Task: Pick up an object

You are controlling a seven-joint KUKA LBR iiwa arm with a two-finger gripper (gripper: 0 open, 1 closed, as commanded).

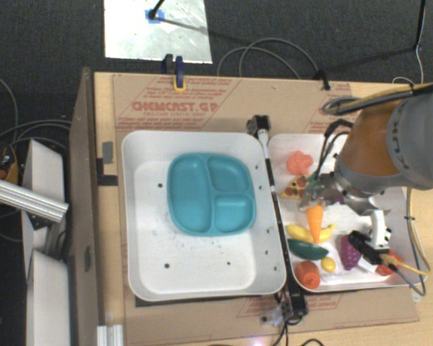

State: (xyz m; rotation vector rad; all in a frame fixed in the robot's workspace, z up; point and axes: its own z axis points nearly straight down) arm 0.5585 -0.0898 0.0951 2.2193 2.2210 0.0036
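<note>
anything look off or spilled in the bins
Nothing stands out. The blue plate lies flat in the left bin, and the toy food, such as the carrot, sits inside the right bin.

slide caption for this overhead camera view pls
Grey KUKA arm's gripper over toy food in right white bin; teal divided plate in left bin.

We see the grey arm (418,132) entering from the right edge of the frame, its broad orange band (372,146) just above the wrist. It bends down and leftward toward the centre right. The claw (316,187) sits low at centre right, small and dark; its parts are too blurred to separate.
</note>
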